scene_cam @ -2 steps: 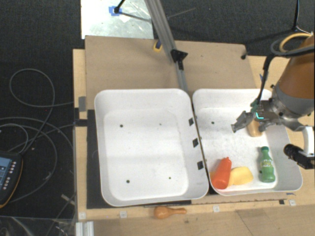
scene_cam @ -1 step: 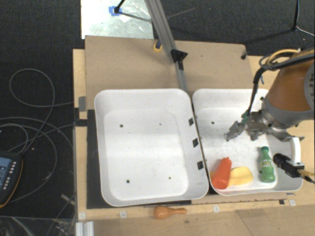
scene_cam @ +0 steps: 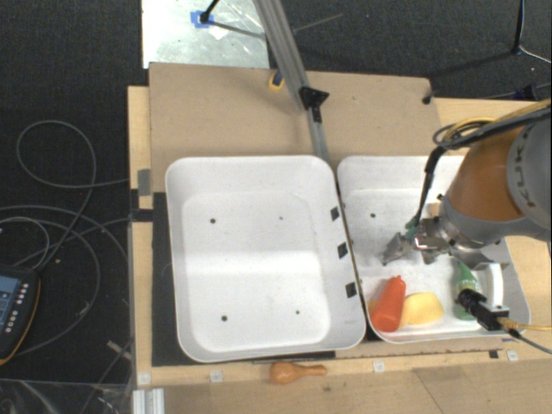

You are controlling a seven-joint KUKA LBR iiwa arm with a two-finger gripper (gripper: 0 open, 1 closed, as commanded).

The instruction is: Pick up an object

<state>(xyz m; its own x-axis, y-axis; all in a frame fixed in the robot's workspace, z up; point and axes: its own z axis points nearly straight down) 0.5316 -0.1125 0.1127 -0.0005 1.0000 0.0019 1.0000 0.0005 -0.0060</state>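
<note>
White plastic catches the eye first: two shallow bins sit side by side on a tan desk point(scene_cam: 216, 110), the left bin point(scene_cam: 198, 188) broad and bare-floored with a few small dark dots on its bottom, the right bin point(scene_cam: 371, 188) narrower and carrying the clutter. From the right the grey arm point(scene_cam: 496, 188) with its orange band leans in over the right bin, and its gripper point(scene_cam: 405, 247) hangs low over the middle of that bin's floor, metal tips pointing toward the divide between the two bins. From where I stand I cannot tell whether the gripper is spread or pinched together, and I see nothing between its tips. Below it, at the near edge of the right bin, a red bottle-shaped object point(scene_cam: 389, 303) lies tilted, and a yellow rounded object point(scene_cam: 422, 309) rests just beside it, touching or nearly so. A green object point(scene_cam: 466, 279) sits farther right, partly hidden under the arm's wrist. Black clips point(scene_cam: 342, 250) mark the seam where the bins meet. On the desk's front lip, outside both bins, lies a small orange-brown pear-shaped thing point(scene_cam: 293, 371). A grey pole point(scene_cam: 289, 50) slants across the far side of the desk, and black cables point(scene_cam: 52, 222) loop over the dark floor to the left.
</note>
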